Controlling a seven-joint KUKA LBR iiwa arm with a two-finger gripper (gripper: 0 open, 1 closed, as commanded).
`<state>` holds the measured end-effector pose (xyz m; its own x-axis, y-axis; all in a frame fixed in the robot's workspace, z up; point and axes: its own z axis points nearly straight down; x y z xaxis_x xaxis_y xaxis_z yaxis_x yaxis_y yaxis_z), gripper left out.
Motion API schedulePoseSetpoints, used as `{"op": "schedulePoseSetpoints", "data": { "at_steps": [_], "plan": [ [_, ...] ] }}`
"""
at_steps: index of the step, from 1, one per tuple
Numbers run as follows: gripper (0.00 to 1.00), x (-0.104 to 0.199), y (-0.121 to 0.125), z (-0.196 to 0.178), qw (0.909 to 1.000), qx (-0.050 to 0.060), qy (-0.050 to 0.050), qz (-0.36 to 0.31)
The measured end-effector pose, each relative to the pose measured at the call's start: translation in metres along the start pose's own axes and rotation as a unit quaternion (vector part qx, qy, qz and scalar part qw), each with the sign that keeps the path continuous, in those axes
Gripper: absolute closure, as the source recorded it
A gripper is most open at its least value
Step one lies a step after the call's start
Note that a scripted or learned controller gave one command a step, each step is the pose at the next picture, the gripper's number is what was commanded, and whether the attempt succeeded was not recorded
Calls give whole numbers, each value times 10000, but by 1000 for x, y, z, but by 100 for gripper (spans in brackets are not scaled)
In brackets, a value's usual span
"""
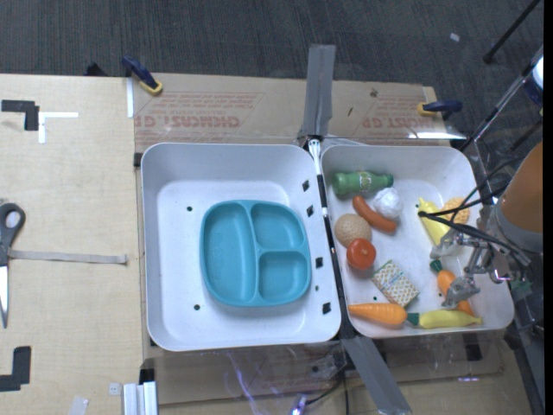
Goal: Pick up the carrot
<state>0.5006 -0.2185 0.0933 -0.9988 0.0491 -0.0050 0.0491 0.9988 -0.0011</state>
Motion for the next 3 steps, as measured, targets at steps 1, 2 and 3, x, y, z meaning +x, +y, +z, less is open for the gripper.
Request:
{"op": "schedulePoseSetpoints", "data": {
  "at_steps": [1, 2, 3],
  "plan": [
    [100, -3, 1, -11, 10000, 9, -37, -20],
    [0, -3, 1, -11, 10000, 9, -36, -20],
    [100, -6, 1, -21, 10000, 20, -69, -31]
  ]
}}
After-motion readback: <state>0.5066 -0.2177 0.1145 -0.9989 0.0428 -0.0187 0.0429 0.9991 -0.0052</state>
